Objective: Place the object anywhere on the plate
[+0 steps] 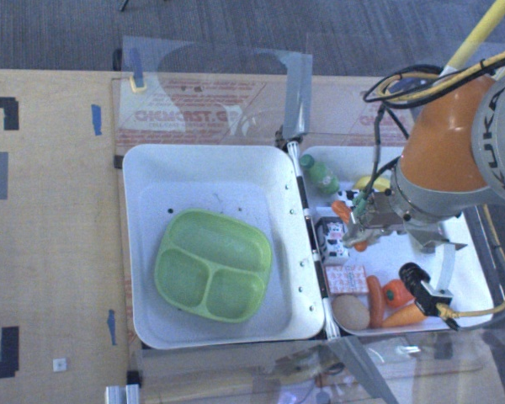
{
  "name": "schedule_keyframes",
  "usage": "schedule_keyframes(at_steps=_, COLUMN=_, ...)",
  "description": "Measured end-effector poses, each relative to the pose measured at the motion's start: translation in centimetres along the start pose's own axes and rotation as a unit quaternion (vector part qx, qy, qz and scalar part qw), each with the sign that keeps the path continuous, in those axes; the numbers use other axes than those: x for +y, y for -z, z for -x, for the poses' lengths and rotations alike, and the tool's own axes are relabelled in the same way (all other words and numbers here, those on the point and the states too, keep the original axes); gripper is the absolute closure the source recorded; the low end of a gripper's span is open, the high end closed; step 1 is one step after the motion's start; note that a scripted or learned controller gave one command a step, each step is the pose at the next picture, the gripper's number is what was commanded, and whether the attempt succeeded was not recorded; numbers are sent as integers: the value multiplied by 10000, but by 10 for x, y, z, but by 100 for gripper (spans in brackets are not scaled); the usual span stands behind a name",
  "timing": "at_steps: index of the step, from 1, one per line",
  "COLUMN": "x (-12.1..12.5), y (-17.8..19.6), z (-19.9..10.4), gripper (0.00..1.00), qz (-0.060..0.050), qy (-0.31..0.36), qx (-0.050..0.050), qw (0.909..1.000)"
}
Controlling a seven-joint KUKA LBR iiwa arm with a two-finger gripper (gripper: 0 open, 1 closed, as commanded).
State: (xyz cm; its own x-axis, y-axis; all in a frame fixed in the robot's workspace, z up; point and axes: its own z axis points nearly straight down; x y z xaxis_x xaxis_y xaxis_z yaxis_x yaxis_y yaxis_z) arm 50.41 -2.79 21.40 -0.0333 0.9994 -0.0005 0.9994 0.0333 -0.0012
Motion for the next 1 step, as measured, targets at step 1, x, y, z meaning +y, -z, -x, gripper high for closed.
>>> schedule_keyframes(at_steps=1, x=48, y=-30, z=23, gripper=100, qz=18, qy=886, qx=-6, qw=9961)
